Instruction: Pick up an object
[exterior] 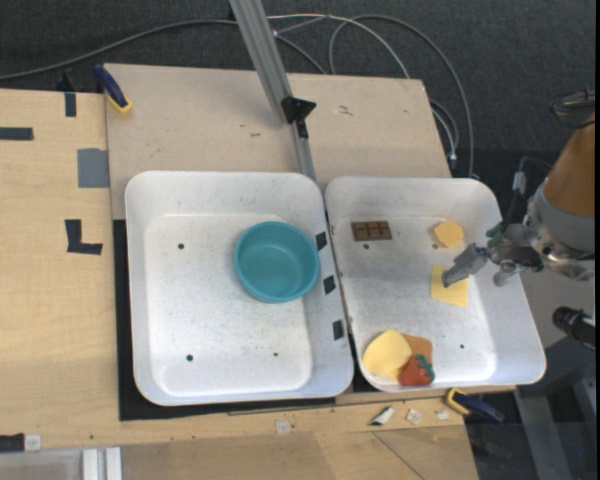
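The right bin (515, 343) holds a brown chocolate bar (371, 231), a small round yellow piece (447, 234) and a yellow wedge (451, 290). At its front lie a pale yellow lump (385, 353), an orange piece (419, 347) and a small red item (416, 371). My gripper (485, 270) hovers over the bin's right side, just right of and above the wedge. Its fingers are spread open, with nothing between them. One finger (467, 264) overlaps the wedge's upper edge.
A teal bowl (276, 260) sits in the left bin (170, 358). A grey metal pole (270, 58) slants down to the divide between the bins. Cables (400, 33) lie behind the bench. The arm's orange band (578, 173) is at the right edge.
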`<move>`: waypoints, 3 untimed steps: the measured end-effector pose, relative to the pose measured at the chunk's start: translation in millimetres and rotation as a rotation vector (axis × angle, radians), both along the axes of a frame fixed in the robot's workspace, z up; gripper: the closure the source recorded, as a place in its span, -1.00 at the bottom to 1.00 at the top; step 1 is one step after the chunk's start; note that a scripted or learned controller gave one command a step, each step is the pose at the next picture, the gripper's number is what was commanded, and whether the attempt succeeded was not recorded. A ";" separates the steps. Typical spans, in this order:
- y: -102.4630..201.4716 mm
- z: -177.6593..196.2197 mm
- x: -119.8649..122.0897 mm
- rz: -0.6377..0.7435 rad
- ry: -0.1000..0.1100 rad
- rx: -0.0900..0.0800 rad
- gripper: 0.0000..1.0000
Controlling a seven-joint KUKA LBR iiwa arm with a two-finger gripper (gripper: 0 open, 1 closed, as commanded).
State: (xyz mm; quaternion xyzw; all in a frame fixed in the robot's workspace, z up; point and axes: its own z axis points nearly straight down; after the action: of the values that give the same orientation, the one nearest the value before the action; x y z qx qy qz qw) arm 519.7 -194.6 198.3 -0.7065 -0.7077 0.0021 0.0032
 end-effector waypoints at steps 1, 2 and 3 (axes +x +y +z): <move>-1.6 -59.8 -10.0 -0.001 0.001 0.001 -1.00; -1.7 -109.4 -9.4 -0.001 -0.008 -0.003 -1.00; -1.0 -98.2 -9.3 0.000 -0.008 -0.002 1.00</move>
State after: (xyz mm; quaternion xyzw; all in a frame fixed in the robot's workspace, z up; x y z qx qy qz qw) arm 510.4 -195.6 100.2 -0.7064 -0.7078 0.0000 -0.0002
